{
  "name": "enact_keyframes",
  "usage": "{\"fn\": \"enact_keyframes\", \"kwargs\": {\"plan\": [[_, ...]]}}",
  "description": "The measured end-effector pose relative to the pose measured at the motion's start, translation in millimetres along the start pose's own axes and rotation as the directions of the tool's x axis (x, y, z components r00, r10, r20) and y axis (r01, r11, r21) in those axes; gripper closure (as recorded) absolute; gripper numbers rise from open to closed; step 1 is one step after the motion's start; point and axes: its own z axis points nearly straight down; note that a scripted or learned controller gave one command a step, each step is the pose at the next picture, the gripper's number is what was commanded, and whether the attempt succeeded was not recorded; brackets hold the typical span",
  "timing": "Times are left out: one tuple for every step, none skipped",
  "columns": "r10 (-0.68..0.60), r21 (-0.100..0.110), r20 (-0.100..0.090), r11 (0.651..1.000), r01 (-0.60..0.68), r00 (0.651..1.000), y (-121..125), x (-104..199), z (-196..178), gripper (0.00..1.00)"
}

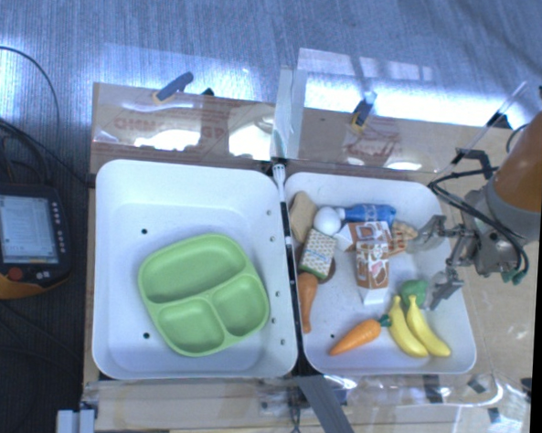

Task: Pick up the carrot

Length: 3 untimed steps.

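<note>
carrot (pixel 356 336) lies flat near front of right bin (pixel 454 359), leafy end toward bananas (pixel 414 326), just beside them. gripper (pixel 438 261) hovers over bin's right side, fingers spread wide, nothing between them, well apart from carrot. green plate (pixel 204 294) in left bin (pixel 125 202)

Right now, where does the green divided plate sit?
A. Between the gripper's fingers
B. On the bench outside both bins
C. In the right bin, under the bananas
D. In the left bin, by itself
D. The green divided plate lies flat in the left bin, while the carrot, bananas and other food items are in the right bin.
</note>
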Motion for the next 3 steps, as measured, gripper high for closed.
{"fn": "enact_keyframes", "kwargs": {"plan": [[-0.044, -0.005, -0.010, 0.999, 0.044, 0.999, 59, 51, 98, 0.00], [0.088, 0.002, 0.002, 0.996, -0.088, 0.996, 80, 44, 128, 0.00], [0.070, 0.006, 0.015, 0.998, -0.070, 0.997, 92, 45, 127, 0.00]]}}
